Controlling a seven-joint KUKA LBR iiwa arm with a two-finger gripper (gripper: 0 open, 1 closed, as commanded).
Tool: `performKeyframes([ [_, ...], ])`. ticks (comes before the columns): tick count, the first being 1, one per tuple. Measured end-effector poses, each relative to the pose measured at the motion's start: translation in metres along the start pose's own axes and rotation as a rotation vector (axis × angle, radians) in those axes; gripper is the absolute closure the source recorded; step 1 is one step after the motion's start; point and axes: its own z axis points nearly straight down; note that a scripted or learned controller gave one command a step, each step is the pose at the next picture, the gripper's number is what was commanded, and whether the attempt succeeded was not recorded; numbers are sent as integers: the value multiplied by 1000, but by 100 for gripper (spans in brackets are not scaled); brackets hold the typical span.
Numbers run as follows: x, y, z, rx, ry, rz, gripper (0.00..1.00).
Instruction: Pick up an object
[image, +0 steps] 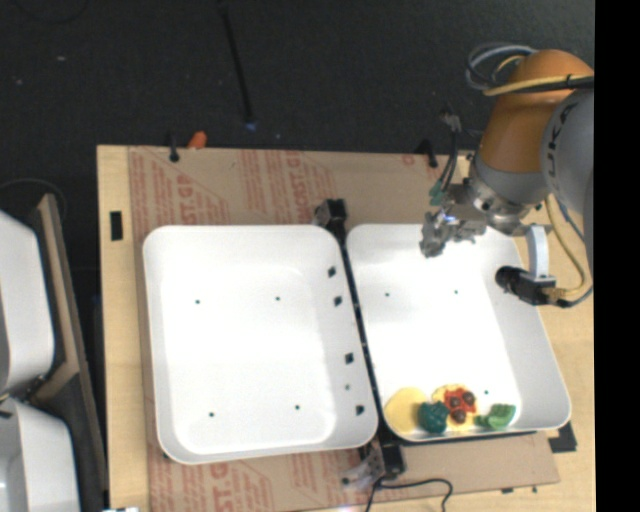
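**Arm parked at far edge of right bin, objects bunched at near edge**

The bench (130, 300) carried a printed cardboard sheet (240, 185), and both white bins sat on that, butted side by side so the clips along the shared seam (347, 300) kept them from drifting apart. The left bin (180, 260) was bare white floor with a few dark dots.

The right bin (520, 330) held everything worth picking. The arm (520, 120) came in from the right, orange band up top, wrist tilted down over the far rim of that bin. The gripper (437, 240) hung above the bin's far left corner, well apart from the objects. Nothing sat between its tips; whether the pincer was wide or narrow could not be told at this resolution. A dark cable fitting (520, 283) lay over the right rim, likely part of the arm's harness.

Objects clustered along the near wall, probably slid there on the floor's slope:
- pale yellow disc (402, 407), flat, largest
- teal lump (432, 419), overlapping the disc's right side
- red piece (459, 400), touching the teal one
- green piece (497, 413), just beside, nearest the right corner

Judgement: pick not started. The arm needed a long traverse toward the near wall. The tight cluster and the wall made a clean two-finger grasp awkward; the green piece at the end looked the most isolated target.
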Motion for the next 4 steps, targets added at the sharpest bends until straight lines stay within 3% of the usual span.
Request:
performKeyframes([
  [3, 149, -60, -12, -1, -1, 0, 100],
  [4, 203, -59, -14, 0, 0, -1, 100],
])
